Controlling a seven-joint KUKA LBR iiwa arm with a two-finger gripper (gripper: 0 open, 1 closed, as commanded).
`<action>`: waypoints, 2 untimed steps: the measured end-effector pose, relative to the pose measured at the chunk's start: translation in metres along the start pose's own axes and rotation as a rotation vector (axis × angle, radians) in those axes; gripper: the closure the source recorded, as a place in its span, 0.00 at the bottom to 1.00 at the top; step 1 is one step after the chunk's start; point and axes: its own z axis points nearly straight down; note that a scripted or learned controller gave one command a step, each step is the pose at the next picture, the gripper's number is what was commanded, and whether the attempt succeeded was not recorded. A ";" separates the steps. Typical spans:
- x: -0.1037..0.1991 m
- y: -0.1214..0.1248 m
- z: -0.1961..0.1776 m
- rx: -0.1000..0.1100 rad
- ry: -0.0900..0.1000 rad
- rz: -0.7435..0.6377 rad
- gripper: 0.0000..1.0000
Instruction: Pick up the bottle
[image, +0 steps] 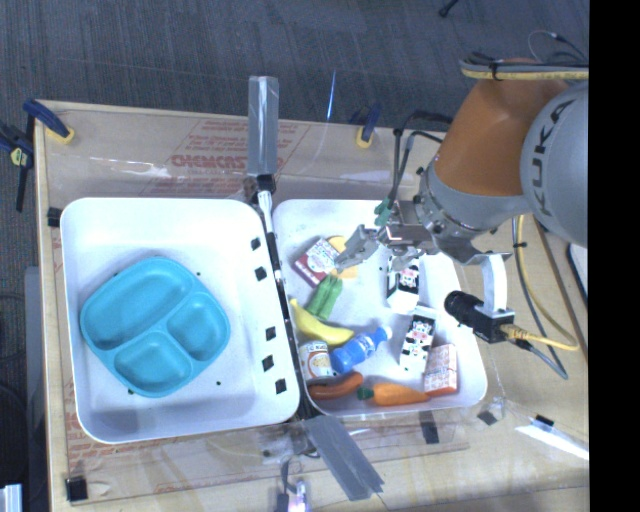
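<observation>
The bottle (357, 348) is small and blue with a white cap. It lies on its side in the lower middle of the right bin (300, 215), between a banana (318, 325) and a black-and-white carton (418, 338). My gripper (385, 247) hangs over the upper middle of the right bin, above and slightly right of the bottle and well apart from it. Nothing visibly sits in the gripper. The arm's wrist hides part of the bin's right wall.
Around the bottle lie a red-and-white box (315, 260), a green vegetable (325, 295), a can (316, 358), a red sausage-like item (335, 383), a carrot (400, 395), a pink packet (440, 368) and a second carton (403, 280). The left bin holds a blue divided plate (155, 325).
</observation>
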 end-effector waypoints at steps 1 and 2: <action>-0.016 -0.055 0.099 0.001 0.000 -0.019 0.00; -0.053 -0.060 0.176 -0.008 -0.007 0.042 0.00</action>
